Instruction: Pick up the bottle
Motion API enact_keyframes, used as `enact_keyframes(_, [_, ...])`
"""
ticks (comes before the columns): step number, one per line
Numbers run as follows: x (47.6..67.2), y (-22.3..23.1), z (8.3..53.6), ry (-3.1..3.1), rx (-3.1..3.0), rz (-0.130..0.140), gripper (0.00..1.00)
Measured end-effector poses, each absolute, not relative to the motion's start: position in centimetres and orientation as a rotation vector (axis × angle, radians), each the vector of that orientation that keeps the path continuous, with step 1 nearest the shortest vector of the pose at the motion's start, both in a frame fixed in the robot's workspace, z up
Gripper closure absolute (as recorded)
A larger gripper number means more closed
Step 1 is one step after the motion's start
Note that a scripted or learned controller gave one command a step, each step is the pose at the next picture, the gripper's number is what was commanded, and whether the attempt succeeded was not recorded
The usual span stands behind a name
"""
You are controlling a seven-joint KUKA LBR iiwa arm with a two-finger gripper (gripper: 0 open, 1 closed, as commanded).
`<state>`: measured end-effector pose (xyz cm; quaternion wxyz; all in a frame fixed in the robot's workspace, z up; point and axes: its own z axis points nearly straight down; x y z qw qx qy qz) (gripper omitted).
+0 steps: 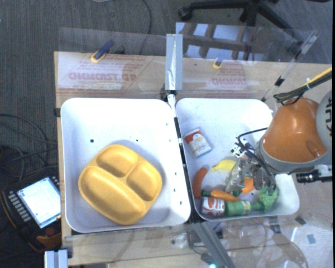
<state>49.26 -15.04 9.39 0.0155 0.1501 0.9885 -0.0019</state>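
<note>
Two shallow white bins sit side by side on the table. The left bin holds one item: a yellow three-compartment tray, lying toward the bin's near-centre, with bare floor along the far wall and in the far right corner. The right bin holds the remaining items, crowded into its near half.

Item count, right bin: one green bottle lying on its side along the near wall; one red-and-white can just left of the bottle, touching or nearly touching its end; one carrot lying just behind the bottle; one red sausage-shaped item near the divider between the bins; one yellow item near the bin's middle; one small red-and-white carton lying apart from the rest, closer to the far wall; one green leafy item at the bottle's right end.

The end effector hangs low over the cluster, just behind the carrot and bottle. Whether its fingers are open or closed cannot be told; the wrist and nearby clutter obscure them. No item is visibly between them.

Open room: the far half of the right bin is bare apart from the carton. The bottle is bounded by the near wall, the can and the carrot.
</note>
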Motion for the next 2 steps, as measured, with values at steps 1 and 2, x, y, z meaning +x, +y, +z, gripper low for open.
enact_keyframes(1, [49.15, -19.77, 9.34, 3.115, 0.192, -0.001, 1.00])
enact_keyframes(2, [49.32, -19.81, 9.38, 3.067, -0.541, -0.010, 1.00])
